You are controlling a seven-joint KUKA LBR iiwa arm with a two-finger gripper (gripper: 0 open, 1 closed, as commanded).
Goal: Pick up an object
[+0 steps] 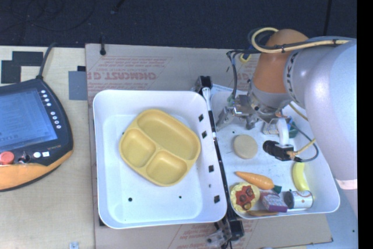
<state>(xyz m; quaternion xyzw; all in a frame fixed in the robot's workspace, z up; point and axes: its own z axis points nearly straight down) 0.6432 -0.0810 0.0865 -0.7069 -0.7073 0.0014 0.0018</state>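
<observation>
Bring the gripper (242, 112), jaw gap impossible to tell, squarely over the tan disc (245, 146) at its 6 o'clock before descending.

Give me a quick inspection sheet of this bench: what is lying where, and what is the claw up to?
Surface: left bin and right bin, both white, side by side on a cardboard sheet.
Job's things: in the right bin, a tan disc, carrot, banana, small plate of toy food and a can.
Clutter: yellow divided plate, alone in the left bin.
Grippers: claw low over the right bin's far end, just beyond the disc; any grip cannot be told.
Cables: dark cables on the floor behind the bench.
Surroundings: touchscreen handset left of the bins.
</observation>
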